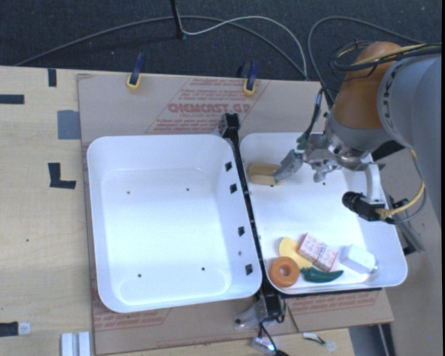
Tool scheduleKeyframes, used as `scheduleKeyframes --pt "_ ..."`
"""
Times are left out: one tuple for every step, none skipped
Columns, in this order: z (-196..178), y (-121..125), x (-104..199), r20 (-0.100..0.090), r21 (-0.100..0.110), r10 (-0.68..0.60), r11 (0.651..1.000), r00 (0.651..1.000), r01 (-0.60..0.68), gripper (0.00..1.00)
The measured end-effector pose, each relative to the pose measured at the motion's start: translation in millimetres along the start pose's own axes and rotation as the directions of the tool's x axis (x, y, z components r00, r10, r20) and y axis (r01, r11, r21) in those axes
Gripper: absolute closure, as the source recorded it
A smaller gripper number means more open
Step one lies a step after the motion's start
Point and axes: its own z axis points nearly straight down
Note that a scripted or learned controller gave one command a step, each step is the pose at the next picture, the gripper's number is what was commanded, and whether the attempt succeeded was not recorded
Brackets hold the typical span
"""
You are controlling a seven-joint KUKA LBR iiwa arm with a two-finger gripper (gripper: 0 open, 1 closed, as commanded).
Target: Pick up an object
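Tan block (262,173) is what the arm looks to be going for, so here's where things stand as far as I can judge. It's a flat wooden-looking piece lying on the floor of the right bin (322,221), up at the far-left corner, right beside the black divider (241,199) between the two bins. The gripper (305,163) is low in the far part of that same bin, with one grey finger slanting down-left so its tip sits at, or maybe on, the right end of the block. The second finger hangs off to the right, well apart from the first, so the jaws read as spread to me. Nothing is between them.

So progress-wise: the reach seems about done, the grab isn't. The block sits flat on the bin floor, not lifted, and it's off to one side of the jaws, not between them. What's left, I'd guess, is getting the block inside the gap, closing, and lifting.

The other stuff is piled at the near edge of the right bin: an orange ring (285,271), a green pepper-looking thing (322,275), a red-and-white packet (318,251), something yellow (292,248) and a white piece (357,259). All far from the gripper. The left bin (163,221) sits alongside on the worktop (30,221).
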Motion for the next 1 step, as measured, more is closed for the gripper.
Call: scheduleKeyframes --pt "42.9 -2.1 -1.7 0.0 -0.001 0.0 1.0 1.0 0.0 0.0"
